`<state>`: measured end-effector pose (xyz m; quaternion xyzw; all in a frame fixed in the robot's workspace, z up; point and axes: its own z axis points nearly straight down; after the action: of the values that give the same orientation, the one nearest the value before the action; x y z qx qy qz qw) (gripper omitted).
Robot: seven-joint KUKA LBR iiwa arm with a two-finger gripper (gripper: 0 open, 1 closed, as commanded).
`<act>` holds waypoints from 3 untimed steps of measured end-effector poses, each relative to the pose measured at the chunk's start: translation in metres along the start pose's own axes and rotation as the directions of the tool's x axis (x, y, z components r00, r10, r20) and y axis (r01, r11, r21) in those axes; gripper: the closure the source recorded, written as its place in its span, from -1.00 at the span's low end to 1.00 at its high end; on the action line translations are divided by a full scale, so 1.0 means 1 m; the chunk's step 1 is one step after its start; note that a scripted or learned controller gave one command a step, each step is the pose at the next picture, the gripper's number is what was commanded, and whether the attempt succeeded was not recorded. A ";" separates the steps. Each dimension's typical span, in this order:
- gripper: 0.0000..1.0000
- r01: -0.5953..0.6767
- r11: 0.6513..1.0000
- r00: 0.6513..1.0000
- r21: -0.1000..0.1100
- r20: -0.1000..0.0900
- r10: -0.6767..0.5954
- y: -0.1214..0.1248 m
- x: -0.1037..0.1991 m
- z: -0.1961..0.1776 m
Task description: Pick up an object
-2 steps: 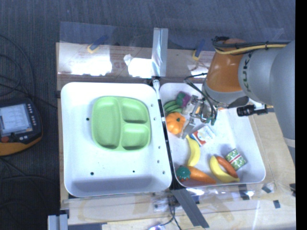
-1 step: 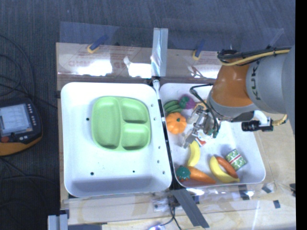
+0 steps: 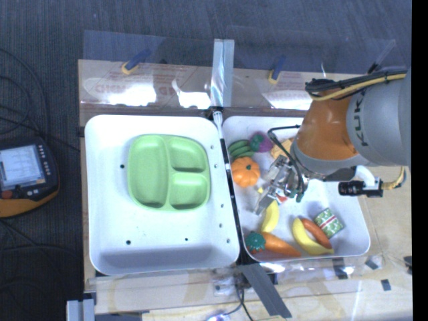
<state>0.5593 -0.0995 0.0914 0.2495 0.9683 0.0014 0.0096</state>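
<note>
Dark carpet surrounds a wooden bench carrying two shallow white bins, the left bin (image 3: 107, 246) holding a green divided plastic tray (image 3: 168, 171). Just below the two-finger gripper (image 3: 279, 187), in the right bin (image 3: 358, 246), lies a small yellow toy banana (image 3: 270, 217), its long axis running roughly up and down the view, tilted slightly rightward at the top. Left of the gripper sits an orange toy pumpkin (image 3: 245, 172); above-left are green vegetables (image 3: 243, 147). Lower right lie another yellow banana (image 3: 306, 238), a green-labelled can (image 3: 329, 221), and an orange carrot (image 3: 275, 245). Whether the fingers are apart or together, I cannot tell; nothing is visibly held.
</note>
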 end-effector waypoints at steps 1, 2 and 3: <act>-1.00 -0.109 0.994 0.994 -0.002 0.002 0.109 -0.024 0.030 -0.001; -1.00 -0.221 0.975 0.975 -0.001 0.006 0.221 -0.029 0.062 -0.002; -1.00 -0.216 0.976 0.976 0.004 -0.007 0.217 -0.029 0.057 -0.001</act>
<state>0.4959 -0.0971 0.0909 0.3535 0.9354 0.0018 0.0056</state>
